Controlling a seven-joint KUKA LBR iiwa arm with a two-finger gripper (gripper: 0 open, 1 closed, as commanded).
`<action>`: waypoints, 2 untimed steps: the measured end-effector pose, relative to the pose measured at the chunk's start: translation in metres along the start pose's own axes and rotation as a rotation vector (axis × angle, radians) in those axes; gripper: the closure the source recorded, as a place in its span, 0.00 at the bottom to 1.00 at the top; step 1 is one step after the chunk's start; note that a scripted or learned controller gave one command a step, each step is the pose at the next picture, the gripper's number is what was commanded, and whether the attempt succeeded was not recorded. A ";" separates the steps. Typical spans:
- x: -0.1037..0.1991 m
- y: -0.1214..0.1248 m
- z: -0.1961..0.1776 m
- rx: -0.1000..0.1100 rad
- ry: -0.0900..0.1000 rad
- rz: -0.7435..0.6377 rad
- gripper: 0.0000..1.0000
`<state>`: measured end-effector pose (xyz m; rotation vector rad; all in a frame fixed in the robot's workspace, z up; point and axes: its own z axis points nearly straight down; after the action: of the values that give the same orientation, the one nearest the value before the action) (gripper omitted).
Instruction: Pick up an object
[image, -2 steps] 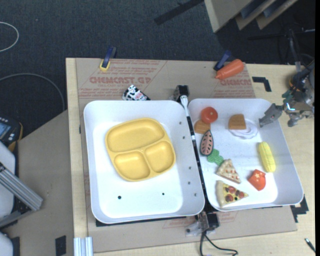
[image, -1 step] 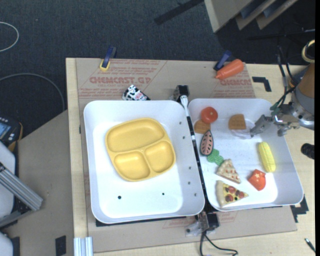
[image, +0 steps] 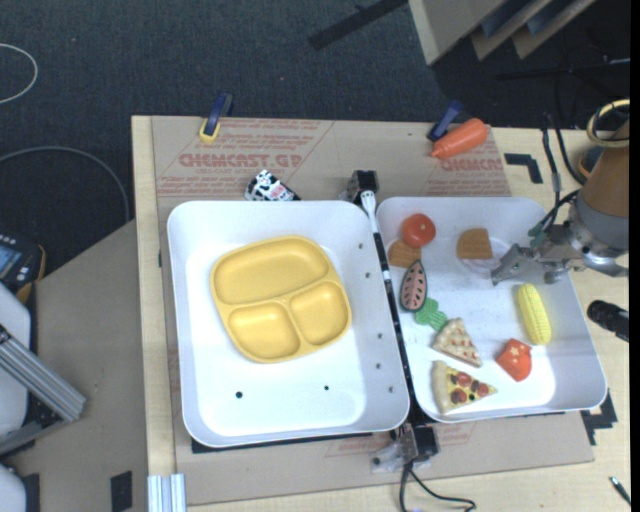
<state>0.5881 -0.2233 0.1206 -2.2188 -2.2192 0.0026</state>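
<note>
My gripper hangs over the upper right part of the right bin, between a brown toast piece and a yellow corn cob. Its fingers look spread, and I see nothing between them. Also lying in this bin are a red tomato, a watermelon slice, a small brown piece, a green piece, two pizza slices and a red chunk.
The left bin holds a yellow divided plate. A black-and-white toy and an orange clamp lie on the board behind the bins. The arm reaches in over the right rim.
</note>
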 end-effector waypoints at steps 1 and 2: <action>0.006 0.003 0.036 -0.003 0.009 -0.005 0.00; 0.004 0.002 0.025 -0.006 0.002 -0.004 1.00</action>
<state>0.5905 -0.2198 0.0960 -2.2159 -2.2256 -0.0058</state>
